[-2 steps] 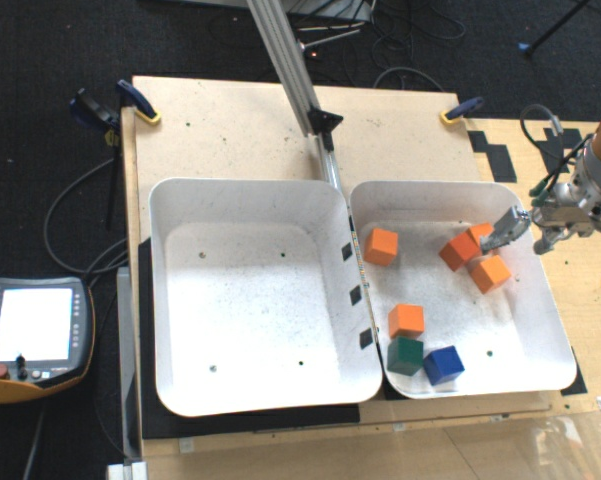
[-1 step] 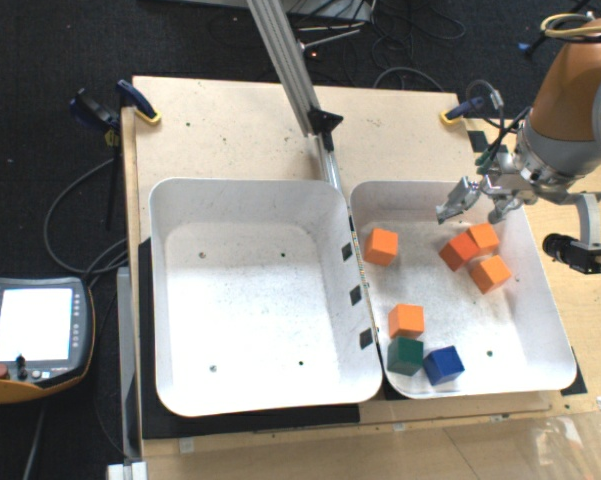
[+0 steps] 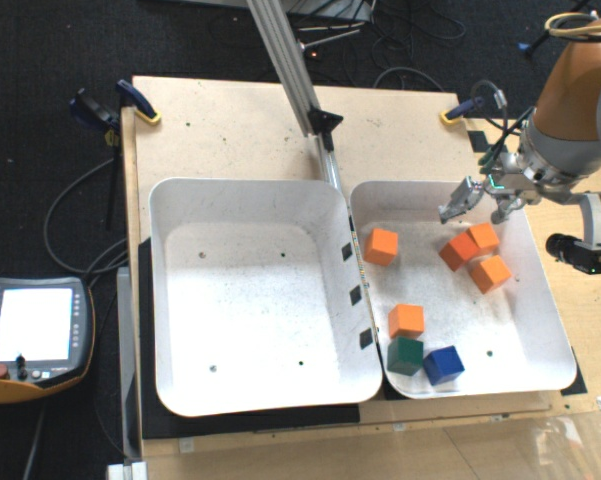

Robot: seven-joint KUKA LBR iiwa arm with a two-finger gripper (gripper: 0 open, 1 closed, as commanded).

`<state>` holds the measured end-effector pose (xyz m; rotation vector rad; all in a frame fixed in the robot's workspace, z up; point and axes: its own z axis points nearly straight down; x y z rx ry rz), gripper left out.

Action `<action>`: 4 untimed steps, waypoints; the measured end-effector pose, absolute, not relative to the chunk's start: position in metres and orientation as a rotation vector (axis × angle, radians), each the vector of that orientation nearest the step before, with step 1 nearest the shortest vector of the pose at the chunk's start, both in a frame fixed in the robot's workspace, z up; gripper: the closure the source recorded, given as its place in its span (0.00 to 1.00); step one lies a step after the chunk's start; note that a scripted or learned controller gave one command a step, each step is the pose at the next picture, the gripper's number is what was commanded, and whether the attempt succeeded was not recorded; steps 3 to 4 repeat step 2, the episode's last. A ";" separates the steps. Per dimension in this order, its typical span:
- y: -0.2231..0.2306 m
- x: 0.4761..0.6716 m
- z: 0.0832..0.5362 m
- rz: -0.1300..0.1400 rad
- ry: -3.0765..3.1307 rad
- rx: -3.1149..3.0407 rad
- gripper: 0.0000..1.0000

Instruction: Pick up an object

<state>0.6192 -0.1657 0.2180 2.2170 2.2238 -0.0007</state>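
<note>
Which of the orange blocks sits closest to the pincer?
The orange block at the top of the three-block cluster in the right bin, just below the pincer. The remaining orange blocks lie lower or further left.

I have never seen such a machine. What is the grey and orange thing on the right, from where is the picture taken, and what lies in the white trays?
It is a robot arm, reaching in from the right. Its end effector, the part that grasps, hangs open above the far end of the right bin, with nothing between its fingers. One camera, fixed above the bench, looks down at a slant. In the right bin lie five orange blocks, three of them clustered just under the end effector, plus a green block and a blue block near the front. The left bin sits beside it.
</note>
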 end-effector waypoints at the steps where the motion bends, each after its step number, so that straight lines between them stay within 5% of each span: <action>1: -0.125 0.613 0.270 0.007 2.225 2.211 0.00; 2: -0.065 0.525 0.276 -0.001 2.232 2.217 0.00; 4: -0.065 0.525 0.276 -0.001 2.232 2.217 0.00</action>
